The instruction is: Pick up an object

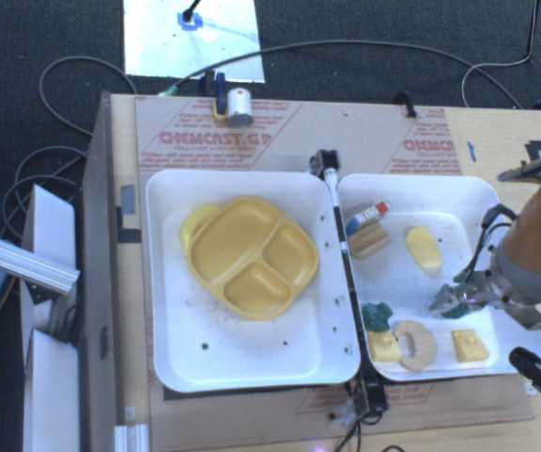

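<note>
The left bin (172, 347) holds a yellow tray (252, 255) with three compartments, lying across its upper middle. A yellow disc (195, 224) pokes out from under the tray at its 10 o'clock edge.

The right bin (478, 196) holds the small things. At its 10 o'clock sits a tube (366, 217) with a red cap, and just below it, touching or nearly so, a tan block (368, 243). At 12 o'clock from the bin's middle lies a yellow oval (424, 249). Along the near wall, from 8 to 5 o'clock, come a green lump (377, 316), a yellow cube (384, 347) just under it, a tan ring (417, 344) beside the cube, and a second yellow cube (469, 346) set apart.

The gripper (454, 299) hangs over the right bin at 3 o'clock, just above the second cube. Something green (461, 311) shows at its tip, perhaps a small object, but the view is too blurred to say, and I cannot tell how the gripper is set.
</note>
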`<state>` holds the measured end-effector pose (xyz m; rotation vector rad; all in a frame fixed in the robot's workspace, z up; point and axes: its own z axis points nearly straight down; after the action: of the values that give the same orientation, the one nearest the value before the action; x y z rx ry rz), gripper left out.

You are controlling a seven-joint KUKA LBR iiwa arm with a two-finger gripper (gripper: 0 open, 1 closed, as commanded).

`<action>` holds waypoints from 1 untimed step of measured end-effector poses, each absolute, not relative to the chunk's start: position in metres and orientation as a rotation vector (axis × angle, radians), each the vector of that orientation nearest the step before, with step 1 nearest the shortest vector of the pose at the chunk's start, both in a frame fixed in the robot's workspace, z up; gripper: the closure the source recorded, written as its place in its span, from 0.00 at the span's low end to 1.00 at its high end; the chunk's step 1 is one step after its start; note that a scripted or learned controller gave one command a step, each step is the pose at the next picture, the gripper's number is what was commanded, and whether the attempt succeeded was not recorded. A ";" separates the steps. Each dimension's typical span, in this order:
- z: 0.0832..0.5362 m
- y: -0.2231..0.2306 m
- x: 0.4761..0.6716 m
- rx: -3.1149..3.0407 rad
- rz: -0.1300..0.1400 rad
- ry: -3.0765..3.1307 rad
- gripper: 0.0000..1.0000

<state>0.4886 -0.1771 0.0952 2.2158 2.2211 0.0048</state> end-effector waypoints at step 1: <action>0.103 -0.116 0.557 2.216 0.003 2.225 1.00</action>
<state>0.5573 -0.1156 0.1028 2.2159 2.2249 0.0034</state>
